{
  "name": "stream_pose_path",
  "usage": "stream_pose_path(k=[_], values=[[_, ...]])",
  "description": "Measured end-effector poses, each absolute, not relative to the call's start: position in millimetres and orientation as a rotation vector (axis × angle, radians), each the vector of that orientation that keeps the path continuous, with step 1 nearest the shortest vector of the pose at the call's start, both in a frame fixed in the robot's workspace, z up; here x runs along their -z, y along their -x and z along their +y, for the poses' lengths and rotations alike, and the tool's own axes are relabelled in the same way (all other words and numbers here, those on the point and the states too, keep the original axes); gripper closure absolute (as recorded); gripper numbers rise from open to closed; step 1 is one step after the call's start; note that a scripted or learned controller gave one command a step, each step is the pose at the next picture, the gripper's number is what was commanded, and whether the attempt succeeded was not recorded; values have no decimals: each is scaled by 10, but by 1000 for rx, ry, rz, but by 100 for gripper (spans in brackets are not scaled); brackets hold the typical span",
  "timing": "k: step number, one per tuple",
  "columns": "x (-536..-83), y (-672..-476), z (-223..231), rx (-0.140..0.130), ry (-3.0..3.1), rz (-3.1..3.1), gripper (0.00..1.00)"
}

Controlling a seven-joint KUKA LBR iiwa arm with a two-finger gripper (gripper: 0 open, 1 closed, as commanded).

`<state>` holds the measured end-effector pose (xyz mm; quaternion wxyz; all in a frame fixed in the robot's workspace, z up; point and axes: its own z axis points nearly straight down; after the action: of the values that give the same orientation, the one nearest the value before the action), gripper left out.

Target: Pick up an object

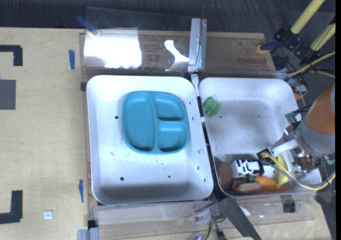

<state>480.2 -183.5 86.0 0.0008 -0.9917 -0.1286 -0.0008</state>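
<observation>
My gripper point(302, 162) hangs low over the front right corner of the right bin point(250, 127), below the grey arm with its orange band point(322, 116). Just left of it, along the bin's front wall, several small objects lie packed together: a black-and-white patterned thing point(246, 167), an orange carrot-like piece point(265, 182), a tan wooden block point(246, 186), a brown rounded thing point(224, 172) and a yellow piece point(282, 179). A green ridged thing point(211, 106) lies alone near the bin's back left corner. Nothing can be seen held by the gripper.
The left bin point(106, 164) holds a blue divided plate point(155, 121) near its middle. A ridge point(201, 127) separates the two bins. Clear plastic and a metal post point(196, 44) stand behind them. Yellow cables trail at the right edge.
</observation>
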Motion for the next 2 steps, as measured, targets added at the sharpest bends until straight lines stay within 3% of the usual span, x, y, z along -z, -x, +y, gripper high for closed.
stream_pose_path(k=[1,2], values=[[-863,-4964,-2069,-5,3008,-747,0],[-865,-4921,-1493,4,3121,-338,0]])
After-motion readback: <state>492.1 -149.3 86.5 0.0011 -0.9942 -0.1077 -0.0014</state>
